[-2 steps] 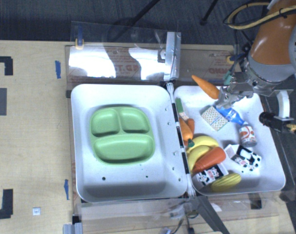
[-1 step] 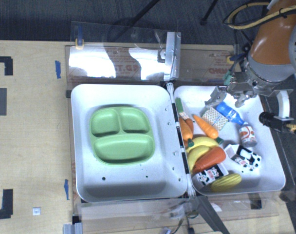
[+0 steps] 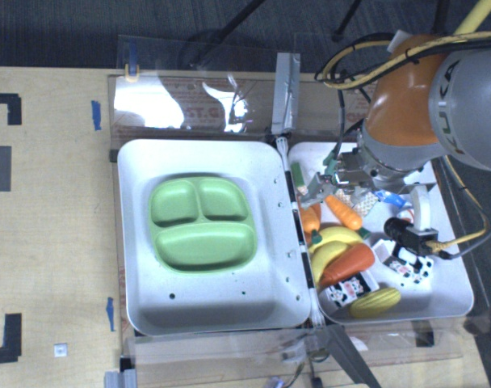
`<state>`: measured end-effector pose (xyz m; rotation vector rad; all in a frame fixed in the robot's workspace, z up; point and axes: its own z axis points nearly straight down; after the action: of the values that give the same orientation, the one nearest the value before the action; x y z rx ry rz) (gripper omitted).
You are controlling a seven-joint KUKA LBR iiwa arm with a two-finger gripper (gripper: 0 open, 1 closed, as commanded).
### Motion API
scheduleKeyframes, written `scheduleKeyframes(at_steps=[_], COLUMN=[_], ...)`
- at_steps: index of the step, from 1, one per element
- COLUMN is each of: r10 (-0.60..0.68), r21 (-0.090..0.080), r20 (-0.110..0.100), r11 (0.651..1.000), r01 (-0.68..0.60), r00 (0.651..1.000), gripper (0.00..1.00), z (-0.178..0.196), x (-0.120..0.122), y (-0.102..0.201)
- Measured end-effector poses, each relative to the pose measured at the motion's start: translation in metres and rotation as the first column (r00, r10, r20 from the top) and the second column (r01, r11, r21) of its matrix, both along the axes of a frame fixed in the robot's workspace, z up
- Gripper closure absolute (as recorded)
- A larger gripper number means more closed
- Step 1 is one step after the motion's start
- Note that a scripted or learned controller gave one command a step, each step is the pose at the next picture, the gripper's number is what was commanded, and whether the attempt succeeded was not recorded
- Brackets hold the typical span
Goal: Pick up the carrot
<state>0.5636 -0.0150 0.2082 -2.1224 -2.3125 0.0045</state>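
An orange carrot (image 3: 343, 212) lies slanted in the right bin (image 3: 459, 289), near its upper left part. A second, shorter orange carrot-like piece (image 3: 311, 217) lies against the bin's left wall. My gripper (image 3: 330, 182) hangs just above and to the upper left of the slanted carrot, under the grey and orange wrist. The wrist hides much of the gripper, and no object shows in its grasp.
Below the carrot lie a yellow banana (image 3: 333, 246), a red-orange vegetable (image 3: 349, 263), a yellow corn-like piece (image 3: 375, 301) and black-and-white dice (image 3: 348, 290). The left bin (image 3: 140, 297) holds a green divided plate (image 3: 203, 221). A metal divider (image 3: 285, 95) stands between the bins at the back.
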Motion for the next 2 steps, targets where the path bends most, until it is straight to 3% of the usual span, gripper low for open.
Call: scheduleKeyframes(at_steps=[1,2], r10=[-0.032,-0.107], r21=[0.001,0.0], r20=[-0.001,0.008], r11=[0.999,0.994], r01=[0.032,0.107], r00=[0.999,0.994], gripper=[0.0,0.0], z=[-0.026,-0.122], x=[0.005,0.007], y=[-0.04,-0.102])
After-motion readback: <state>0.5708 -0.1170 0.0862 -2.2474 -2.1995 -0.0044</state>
